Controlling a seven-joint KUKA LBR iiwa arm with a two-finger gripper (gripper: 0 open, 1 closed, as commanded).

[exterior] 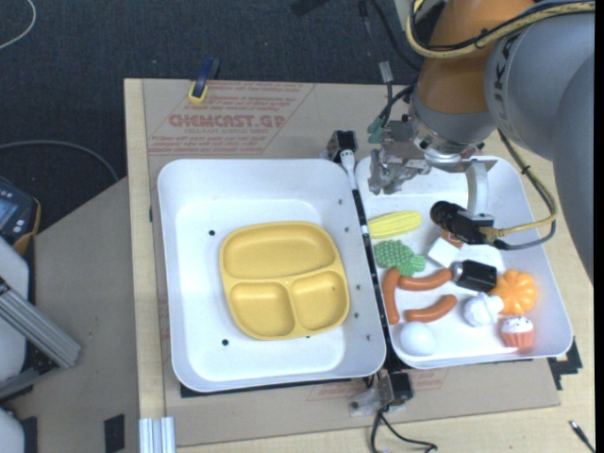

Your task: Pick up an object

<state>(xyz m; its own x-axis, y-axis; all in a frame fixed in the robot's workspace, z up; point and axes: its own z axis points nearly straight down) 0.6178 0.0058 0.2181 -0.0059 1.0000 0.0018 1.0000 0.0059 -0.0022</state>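
Observation:
My gripper [388,179] hangs over the far left corner of the right bin [538,217], open, with nothing between its fingers. Just in front of it lies a yellow corn cob [394,223]. Nearer the front are a green bumpy piece [394,255], two orange sausages [421,281] [429,308] and a white egg [417,339]. To the right lie a small black block [475,274], an orange pumpkin [518,291], a white lump [479,311] and a small cupcake [516,331].
The left bin [189,253] holds a yellow divided plate [281,277]. A ridge between the two bins [362,243] runs just left of the gripper. The bins rest on a cardboard sheet [226,111], and the arm reaches in from the upper right.

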